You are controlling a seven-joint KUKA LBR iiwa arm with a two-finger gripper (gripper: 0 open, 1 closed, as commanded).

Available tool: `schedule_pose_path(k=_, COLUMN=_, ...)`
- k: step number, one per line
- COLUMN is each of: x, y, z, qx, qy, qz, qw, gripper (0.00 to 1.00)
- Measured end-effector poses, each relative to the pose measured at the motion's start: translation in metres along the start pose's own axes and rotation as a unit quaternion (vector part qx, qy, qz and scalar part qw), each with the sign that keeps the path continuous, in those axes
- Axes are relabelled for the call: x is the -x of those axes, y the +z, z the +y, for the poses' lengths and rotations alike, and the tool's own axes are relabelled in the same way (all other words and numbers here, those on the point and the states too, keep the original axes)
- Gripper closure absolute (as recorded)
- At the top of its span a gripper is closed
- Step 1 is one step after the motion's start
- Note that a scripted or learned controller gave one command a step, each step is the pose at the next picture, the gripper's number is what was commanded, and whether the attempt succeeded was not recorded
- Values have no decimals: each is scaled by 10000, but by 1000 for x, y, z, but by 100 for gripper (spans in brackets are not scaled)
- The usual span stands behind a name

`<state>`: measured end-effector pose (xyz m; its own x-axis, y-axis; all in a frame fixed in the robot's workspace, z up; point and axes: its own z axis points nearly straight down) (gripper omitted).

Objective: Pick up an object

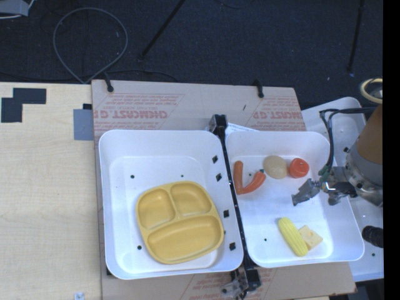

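The right bin point(275, 144) holds several toy foods. A beige round piece point(275, 166) and a red tomato point(299, 167) lie near its back wall. Two orange-red sausage-like pieces point(249, 180) lie by its left wall. A yellow corn cob point(292, 236) and a pale yellow wedge point(311, 237) rest near its front. My gripper point(319, 194) hangs over the right side of this bin, just below and right of the tomato. It is open, with nothing between its fingers. The corn lies well in front of it.
The left bin point(125, 161) holds a yellow divided plate point(180, 220). A black clip strip point(226, 186) runs along the seam between the bins. Both bins rest on cardboard point(187, 108). The arm's orange band point(375, 136) is at the right edge.
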<state>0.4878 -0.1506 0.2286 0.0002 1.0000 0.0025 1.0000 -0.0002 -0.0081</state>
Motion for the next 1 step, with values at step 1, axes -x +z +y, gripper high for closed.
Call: schedule_pose_path(k=1, x=1, y=44, z=-3, qx=0, qy=0, qz=2, qw=10000, gripper=0)
